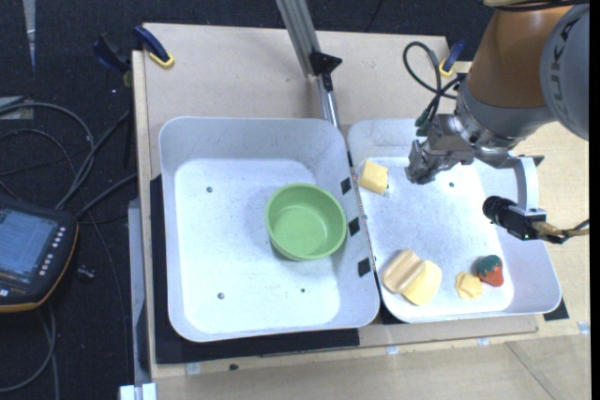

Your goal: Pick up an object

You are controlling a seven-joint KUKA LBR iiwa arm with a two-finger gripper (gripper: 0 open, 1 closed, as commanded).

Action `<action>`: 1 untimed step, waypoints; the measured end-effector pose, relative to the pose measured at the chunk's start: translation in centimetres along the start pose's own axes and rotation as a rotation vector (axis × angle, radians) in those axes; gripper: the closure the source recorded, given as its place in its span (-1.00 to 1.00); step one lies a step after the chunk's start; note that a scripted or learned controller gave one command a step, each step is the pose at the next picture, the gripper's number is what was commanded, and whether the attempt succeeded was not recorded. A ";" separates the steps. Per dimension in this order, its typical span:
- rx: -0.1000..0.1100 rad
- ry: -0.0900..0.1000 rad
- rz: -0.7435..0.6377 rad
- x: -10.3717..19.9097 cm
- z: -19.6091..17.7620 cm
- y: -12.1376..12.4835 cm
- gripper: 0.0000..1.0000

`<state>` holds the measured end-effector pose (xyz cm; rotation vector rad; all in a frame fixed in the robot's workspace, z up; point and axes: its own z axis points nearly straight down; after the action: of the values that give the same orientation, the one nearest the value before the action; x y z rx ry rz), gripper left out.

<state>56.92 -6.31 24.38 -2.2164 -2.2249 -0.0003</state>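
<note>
Nearest the camera, the wooden bench (244, 61) carries two white bins side by side. Along the right bin's (450, 211) near edge lie a pale yellow ridged piece (411, 276), a small yellow bit (469, 286) and a red-and-green toy (488, 270). The left bin (225, 201) holds a green bowl (305, 220). Further back, a yellow block (375, 177) sits by the divider, and the gripper (420, 168) hangs just beside it, not touching; its grip can't be made out. Beyond, dark floor, cables, a handheld pendant (28, 253).
</note>
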 end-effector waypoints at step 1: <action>-0.001 0.000 -0.002 5.9 0.3 -0.3 1.00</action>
<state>56.61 -0.37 24.13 -2.2145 -2.2271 -0.0012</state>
